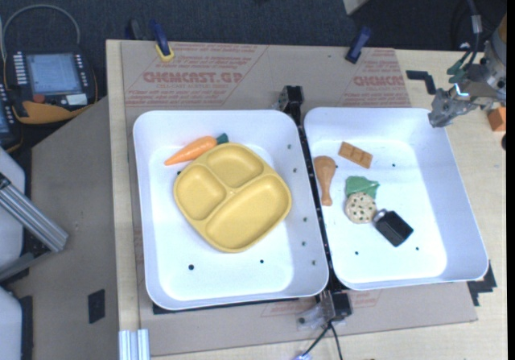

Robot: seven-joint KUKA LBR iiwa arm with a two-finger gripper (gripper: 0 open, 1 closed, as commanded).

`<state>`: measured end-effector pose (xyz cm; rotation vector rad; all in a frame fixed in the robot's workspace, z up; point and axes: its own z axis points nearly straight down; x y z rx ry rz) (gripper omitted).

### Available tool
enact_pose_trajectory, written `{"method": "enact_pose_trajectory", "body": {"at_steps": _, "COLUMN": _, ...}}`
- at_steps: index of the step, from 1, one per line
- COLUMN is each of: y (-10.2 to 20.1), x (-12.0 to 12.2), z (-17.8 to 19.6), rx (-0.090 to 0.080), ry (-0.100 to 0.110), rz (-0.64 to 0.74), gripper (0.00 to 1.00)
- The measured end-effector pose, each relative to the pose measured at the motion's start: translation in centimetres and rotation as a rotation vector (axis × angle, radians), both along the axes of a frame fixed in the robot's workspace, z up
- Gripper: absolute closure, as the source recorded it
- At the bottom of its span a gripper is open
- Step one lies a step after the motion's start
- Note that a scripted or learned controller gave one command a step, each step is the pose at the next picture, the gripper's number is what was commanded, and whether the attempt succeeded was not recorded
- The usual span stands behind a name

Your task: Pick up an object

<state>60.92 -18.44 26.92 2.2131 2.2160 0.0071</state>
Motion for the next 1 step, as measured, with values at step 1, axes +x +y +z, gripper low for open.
{"method": "enact_pose_trajectory", "body": {"at_steps": 1, "y": 5.91, "x": 0.58, "z": -1.50, "rx": 0.007, "ry": 0.012, "rz": 0.005, "gripper": 1.00}}
